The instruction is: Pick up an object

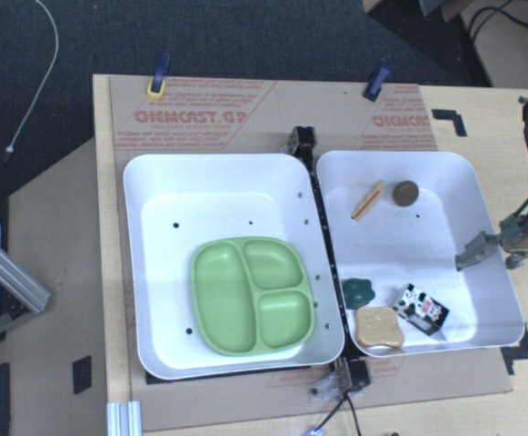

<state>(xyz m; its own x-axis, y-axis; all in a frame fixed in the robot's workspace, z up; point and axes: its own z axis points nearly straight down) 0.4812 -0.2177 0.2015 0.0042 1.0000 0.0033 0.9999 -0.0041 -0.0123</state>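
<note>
Looking down: two white bins are sitting side by side on the bench (109,243), with a black divider clip (302,140) at the far end of their shared edge.
Left bin (154,198): it is holding a green divided plate (252,294), lying flat toward the near side.
Right bin (463,189): it is carrying five small things.
Far part of right bin: a tan stick (367,200) is lying at a slant, just beside a brown round disc (405,193).
Near part of right bin: a dark green lump (358,291) is resting against the wall shared with the left bin; a beige bread-like piece (378,329) is lying just nearer than it; a black and white object (423,310) is lying just beside the bread.
Tool (471,254): it is hanging over the right bin's outer side, well apart from every object, holding nothing; how wide its fingers are standing cannot be told.
</note>
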